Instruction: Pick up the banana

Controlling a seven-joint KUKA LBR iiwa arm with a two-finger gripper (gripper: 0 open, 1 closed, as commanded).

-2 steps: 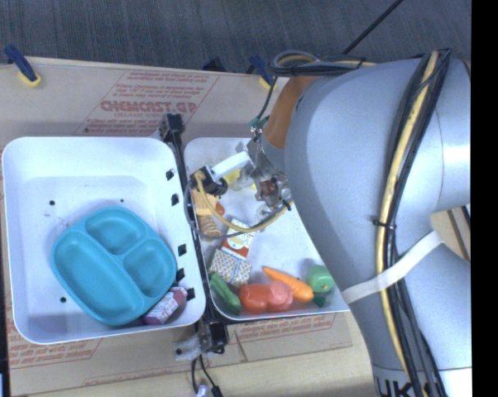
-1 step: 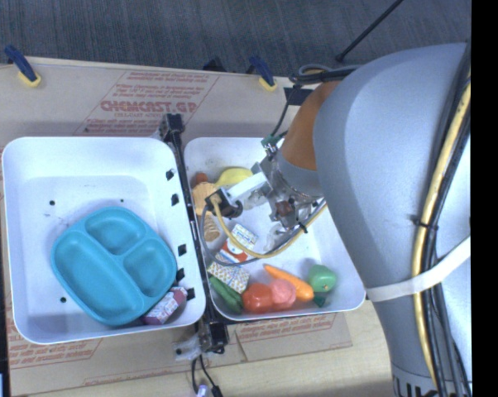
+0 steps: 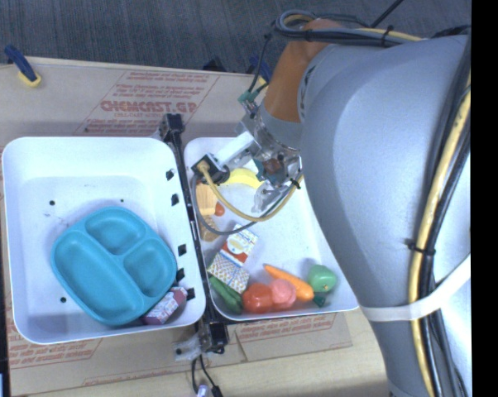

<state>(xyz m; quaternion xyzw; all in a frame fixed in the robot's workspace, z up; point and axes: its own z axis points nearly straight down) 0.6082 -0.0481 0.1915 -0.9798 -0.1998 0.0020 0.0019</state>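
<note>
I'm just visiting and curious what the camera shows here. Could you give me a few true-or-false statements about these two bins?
1. The blue three-compartment plastic tray lies in the left white bin. True.
2. The yellow banana lies on the blue tray. False: it lies in the right white bin, near the gripper.
3. An orange toy carrot lies at the right bin's near end. True.
4. The arm reaches into the left bin. False: it is over the right bin.

Blue divided plate lying in left bin; carrot, possibly a tomato, sitting in right bin.
</note>
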